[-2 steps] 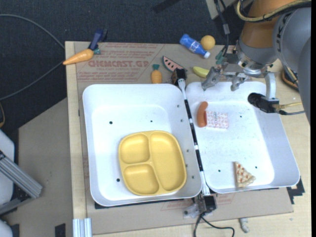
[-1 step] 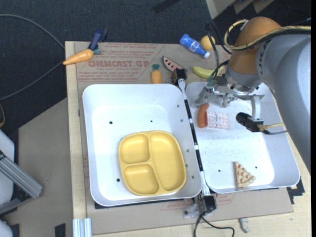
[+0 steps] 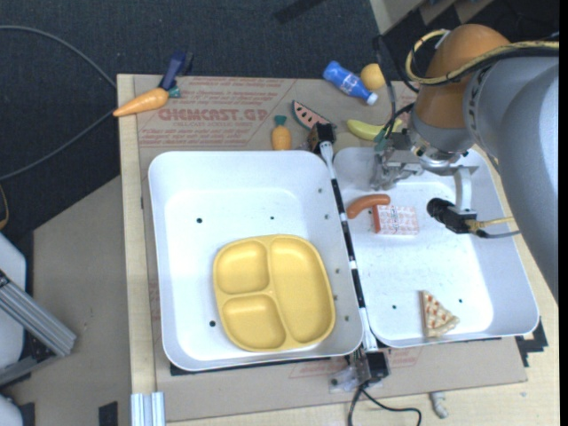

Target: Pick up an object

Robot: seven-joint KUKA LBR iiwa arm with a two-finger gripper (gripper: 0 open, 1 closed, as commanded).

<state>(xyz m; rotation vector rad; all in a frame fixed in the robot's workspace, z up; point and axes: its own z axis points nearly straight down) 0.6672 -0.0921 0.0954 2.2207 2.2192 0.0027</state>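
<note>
On the worktop (image 3: 222, 105), a toy carrot (image 3: 142, 103) lies far left behind the bins. The left bin (image 3: 177, 193) holds a yellow divided plate (image 3: 271, 291). In the right bin (image 3: 497, 282) lie a sausage (image 3: 366, 205), touching a red-and-white packet (image 3: 395, 221), and a pizza slice (image 3: 437, 314) near the front. The jaws (image 3: 388, 172) hang over that bin's back corner, just behind the sausage; whether they are spread or pressed together I cannot tell.

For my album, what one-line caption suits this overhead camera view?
End effector hovers over the right bin near a toy sausage; yellow divided plate in the left bin.
</note>
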